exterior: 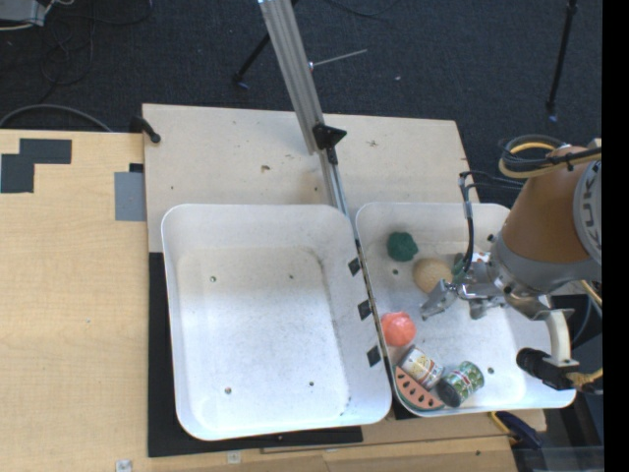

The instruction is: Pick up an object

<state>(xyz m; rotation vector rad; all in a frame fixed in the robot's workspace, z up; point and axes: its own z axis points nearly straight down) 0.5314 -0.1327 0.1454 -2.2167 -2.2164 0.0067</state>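
Note:
The right bin (491, 219) holds a green ball (401, 245), a tan round object (429, 274), an orange-red ball (398, 328), a small jar with a label (420, 366), a green-labelled can (461, 382) lying on its side, and a watermelon-slice toy (417, 393) at the front rim. My gripper (444, 299) hangs over the middle of this bin, just right of and below the tan object, and its fingers stand apart, open, with nothing between them. The arm's orange band (546, 219) is at the right.
The left bin (257, 318) lies beside the right one, with a divider edge and black clips (365, 309) between them. A slanted metal pole (300, 82) rises from the back of the bench. Wooden bench top (69, 313) lies to the left.

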